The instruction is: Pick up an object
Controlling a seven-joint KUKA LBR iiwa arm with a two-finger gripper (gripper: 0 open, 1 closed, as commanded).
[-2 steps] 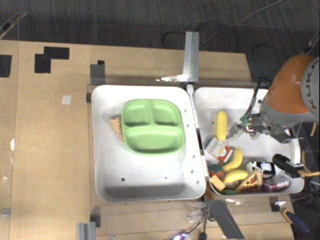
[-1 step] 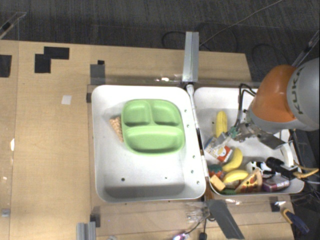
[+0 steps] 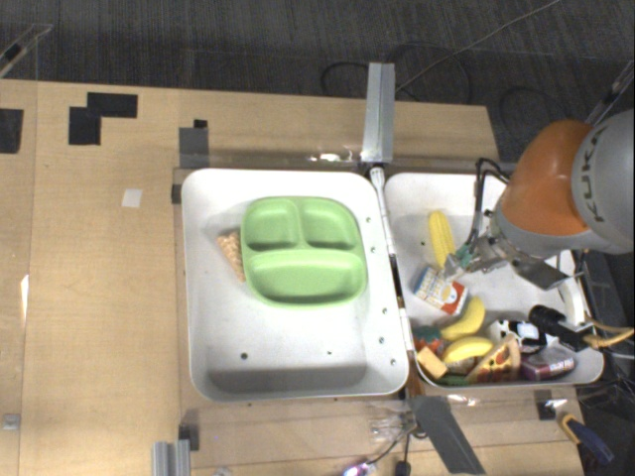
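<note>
Currently the gripper (image 3: 466, 259) sits low in the right bin (image 3: 412, 198), right of frame centre, just above a small carton (image 3: 438, 289); whether its fingers are parted cannot be made out, and nothing is seen between them. Corn (image 3: 440, 237) lies just left of it. Bananas (image 3: 466, 319) and other toys crowd the bin's lower end. A green tray (image 3: 302, 250) occupies the left bin (image 3: 208, 296).

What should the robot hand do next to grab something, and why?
Probably a small drop straight down. The gripper hangs in the right bin, just above the little carton and beside the corn cob. Nothing shows between the fingers, so nothing looks picked up yet. The carton lies nearest under them, apart from the bananas, so it seems the easiest target.
</note>
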